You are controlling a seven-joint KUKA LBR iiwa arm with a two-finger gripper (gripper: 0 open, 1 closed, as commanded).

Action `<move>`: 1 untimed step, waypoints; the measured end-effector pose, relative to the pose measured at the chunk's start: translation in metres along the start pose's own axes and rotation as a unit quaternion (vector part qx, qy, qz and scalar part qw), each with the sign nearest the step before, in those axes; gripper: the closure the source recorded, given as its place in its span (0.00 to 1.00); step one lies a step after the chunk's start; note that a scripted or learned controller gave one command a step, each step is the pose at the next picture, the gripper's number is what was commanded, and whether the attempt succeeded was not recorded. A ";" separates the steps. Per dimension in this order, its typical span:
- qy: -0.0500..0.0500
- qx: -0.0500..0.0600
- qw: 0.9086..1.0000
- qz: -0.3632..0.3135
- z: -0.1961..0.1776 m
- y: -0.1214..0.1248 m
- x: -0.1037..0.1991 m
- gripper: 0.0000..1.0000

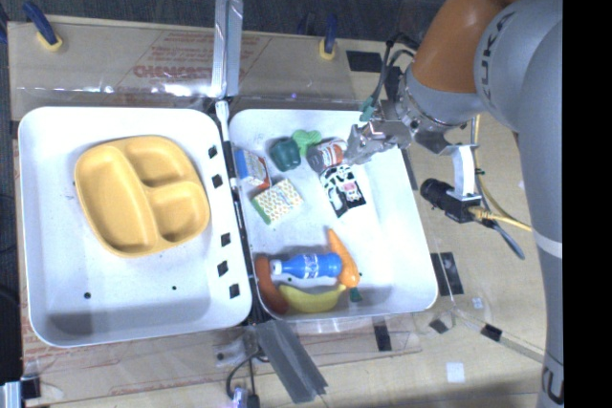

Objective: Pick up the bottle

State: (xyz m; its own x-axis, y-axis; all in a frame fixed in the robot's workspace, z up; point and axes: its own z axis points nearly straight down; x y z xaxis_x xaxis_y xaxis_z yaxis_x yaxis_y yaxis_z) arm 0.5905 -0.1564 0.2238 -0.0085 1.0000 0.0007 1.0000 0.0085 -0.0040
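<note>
A blue bottle (308,267) with a white label lies on its side near the front edge of the right bin (406,234). It rests against a yellow banana (311,299) and an orange carrot (342,255). My gripper (368,140) hangs over the far right part of that bin, well behind the bottle. It is close to a small can (328,154) and a black-and-white card (344,188). Nothing shows between the gripper and the bottle but bare bin floor.
In the right bin also lie a green toy (306,141), a teal cup (284,153), a chequered block (277,202) and a blue strip (241,164). The left bin (57,291) holds a yellow divided plate (142,193). A metal divider (228,43) stands between the bins.
</note>
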 end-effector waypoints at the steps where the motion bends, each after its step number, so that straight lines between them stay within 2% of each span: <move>1: -0.001 -0.001 1.000 0.013 0.117 0.027 0.061 0.00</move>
State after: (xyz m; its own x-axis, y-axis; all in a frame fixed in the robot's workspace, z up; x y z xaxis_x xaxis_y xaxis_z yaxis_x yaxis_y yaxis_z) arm 0.6161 -0.0954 0.1068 0.0173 0.9999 -0.0004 0.9998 -0.0173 -0.0020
